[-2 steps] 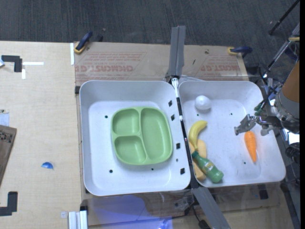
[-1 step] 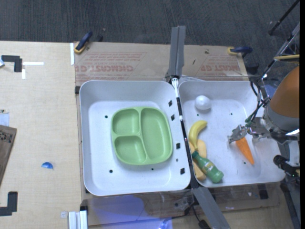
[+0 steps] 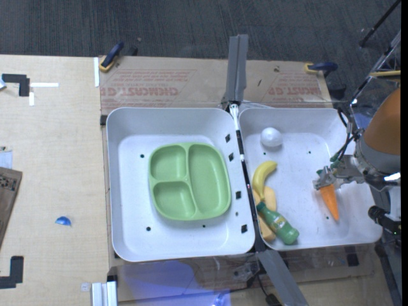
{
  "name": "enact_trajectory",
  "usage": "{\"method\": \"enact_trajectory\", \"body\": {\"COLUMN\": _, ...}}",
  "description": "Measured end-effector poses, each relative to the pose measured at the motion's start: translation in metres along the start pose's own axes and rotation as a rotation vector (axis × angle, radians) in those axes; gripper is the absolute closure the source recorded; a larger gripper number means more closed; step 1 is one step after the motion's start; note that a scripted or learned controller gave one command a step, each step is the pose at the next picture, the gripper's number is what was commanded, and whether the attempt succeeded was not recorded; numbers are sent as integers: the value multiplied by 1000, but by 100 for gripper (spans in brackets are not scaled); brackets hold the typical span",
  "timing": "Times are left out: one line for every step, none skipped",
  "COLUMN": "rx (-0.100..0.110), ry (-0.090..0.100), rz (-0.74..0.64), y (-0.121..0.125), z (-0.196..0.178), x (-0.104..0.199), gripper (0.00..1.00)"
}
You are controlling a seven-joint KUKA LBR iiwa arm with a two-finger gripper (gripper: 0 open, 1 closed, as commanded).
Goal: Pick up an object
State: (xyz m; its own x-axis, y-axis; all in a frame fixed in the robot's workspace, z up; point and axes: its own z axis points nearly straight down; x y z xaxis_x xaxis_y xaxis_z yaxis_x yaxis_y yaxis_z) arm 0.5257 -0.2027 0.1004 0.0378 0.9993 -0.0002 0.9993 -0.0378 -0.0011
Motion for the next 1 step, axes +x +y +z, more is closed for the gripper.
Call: {"method": "enact_trajectory", "body": {"rx": 0, "ry": -1, "rz": 167, "y": 59, "z": -99, "x": 52, "gripper": 100}}
